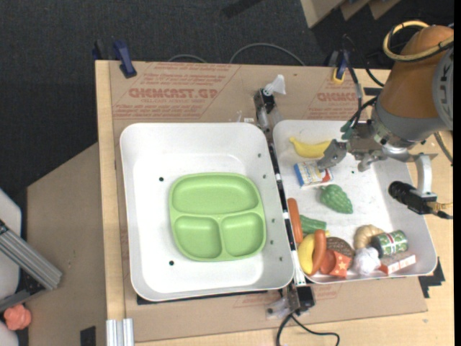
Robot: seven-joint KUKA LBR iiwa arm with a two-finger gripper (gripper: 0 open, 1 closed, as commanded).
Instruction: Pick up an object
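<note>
Your bench (180, 85) is a brown board printed with red lettering, sitting over dark carpet; wooden furniture shows at the top right, and blue clamps grip the board's far edge. A grey metal rail lies off its lower left corner.

The left bin (137, 193) holds a green divided tray (216, 215), three compartments, lying flat near the bin's middle.

The right bin (410, 225) carries the clutter. The arm (414, 78), grey with an orange band, leans in from the right over this bin's far end.

The gripper (351, 152) hangs low above the bin's upper half. You can make out two fingers spread apart, one toward the banana, one toward the bin's right, with nothing between them.

Smaller items for you to pick from: a yellow banana (310, 147) near the far wall, just beside the gripper; a small white, blue and red carton (312, 174) below it; a green leafy piece (336, 198) mid-bin. Along the near edge, toy food is heaped together: a carrot (294, 220), a yellow piece, red pieces, a bread-like roll (366, 233) and a small can (392, 244).
</note>
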